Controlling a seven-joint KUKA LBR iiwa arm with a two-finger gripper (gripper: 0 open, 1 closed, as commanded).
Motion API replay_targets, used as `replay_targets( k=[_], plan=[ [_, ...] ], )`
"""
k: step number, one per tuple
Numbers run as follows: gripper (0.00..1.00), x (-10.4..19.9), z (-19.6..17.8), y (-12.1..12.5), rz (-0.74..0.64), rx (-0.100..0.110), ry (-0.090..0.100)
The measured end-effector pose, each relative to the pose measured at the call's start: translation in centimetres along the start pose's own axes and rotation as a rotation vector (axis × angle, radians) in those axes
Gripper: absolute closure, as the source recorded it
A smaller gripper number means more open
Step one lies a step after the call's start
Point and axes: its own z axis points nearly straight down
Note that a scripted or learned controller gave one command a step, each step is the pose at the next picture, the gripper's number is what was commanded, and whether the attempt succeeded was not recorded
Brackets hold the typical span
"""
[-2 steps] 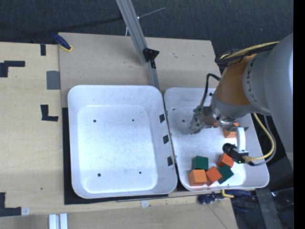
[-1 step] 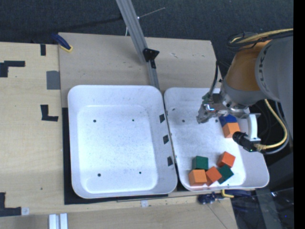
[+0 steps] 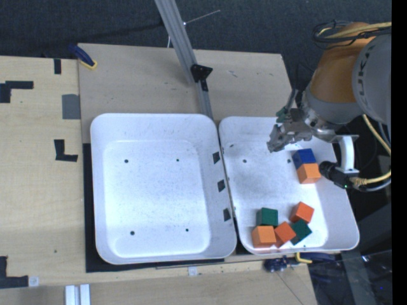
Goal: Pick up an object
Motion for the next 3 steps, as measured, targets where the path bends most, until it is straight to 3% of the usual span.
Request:
replay_targets(
  k=[1,3],
  plan=[
    [1.0,0.1,-3.0,0.1,0.001,0.003,0.0],
    [1.0,10.2,-3.5,0.1,-0.004,0.006,0.002]
  ],
)
